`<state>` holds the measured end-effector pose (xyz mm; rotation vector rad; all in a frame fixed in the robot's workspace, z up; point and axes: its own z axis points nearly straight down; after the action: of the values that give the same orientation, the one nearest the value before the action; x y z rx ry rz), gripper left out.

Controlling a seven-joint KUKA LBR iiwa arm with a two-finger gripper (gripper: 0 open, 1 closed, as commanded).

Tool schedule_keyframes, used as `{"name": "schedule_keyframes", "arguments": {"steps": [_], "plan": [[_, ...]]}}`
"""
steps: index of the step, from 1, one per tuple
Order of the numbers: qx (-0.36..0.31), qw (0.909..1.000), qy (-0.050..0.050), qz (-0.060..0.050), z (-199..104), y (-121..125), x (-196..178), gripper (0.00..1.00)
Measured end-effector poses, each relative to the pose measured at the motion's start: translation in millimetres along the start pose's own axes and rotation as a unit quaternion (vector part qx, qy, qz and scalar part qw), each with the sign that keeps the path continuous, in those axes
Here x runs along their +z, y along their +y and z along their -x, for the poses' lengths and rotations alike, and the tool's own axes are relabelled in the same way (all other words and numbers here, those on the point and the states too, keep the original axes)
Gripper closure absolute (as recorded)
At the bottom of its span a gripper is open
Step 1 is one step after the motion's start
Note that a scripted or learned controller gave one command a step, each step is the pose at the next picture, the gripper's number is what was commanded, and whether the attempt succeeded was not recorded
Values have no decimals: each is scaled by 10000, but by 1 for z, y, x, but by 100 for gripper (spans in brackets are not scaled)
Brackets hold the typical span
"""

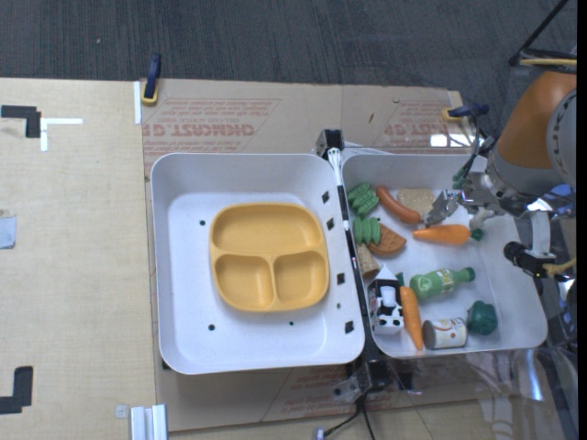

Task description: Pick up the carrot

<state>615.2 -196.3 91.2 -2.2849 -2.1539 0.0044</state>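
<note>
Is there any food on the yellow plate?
No, the yellow plate has bare compartments; the carrot and other toys lie in the right bin.

One fixed camera looks down at a slant on the surface (73, 273) and both bins (174, 273), from moderately high.

Two orange carrots lie in the right bin (523, 333). One carrot (443, 236), green-tipped, lies flat, pointing toward nine o'clock, mid-bin. The other carrot (412, 317) points toward six o'clock, near the bin's front-left corner.

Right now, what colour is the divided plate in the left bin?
Yellow-orange; the divided plate shows plainly in the camera view.
</note>
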Motion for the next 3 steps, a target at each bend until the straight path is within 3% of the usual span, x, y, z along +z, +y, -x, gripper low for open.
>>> {"name": "schedule_keyframes", "arguments": {"steps": [2,3], "plan": [[1077,9942,24,1,9,-55,-1,0],[3068,9517,84,-28,14,-108,0,0]]}}
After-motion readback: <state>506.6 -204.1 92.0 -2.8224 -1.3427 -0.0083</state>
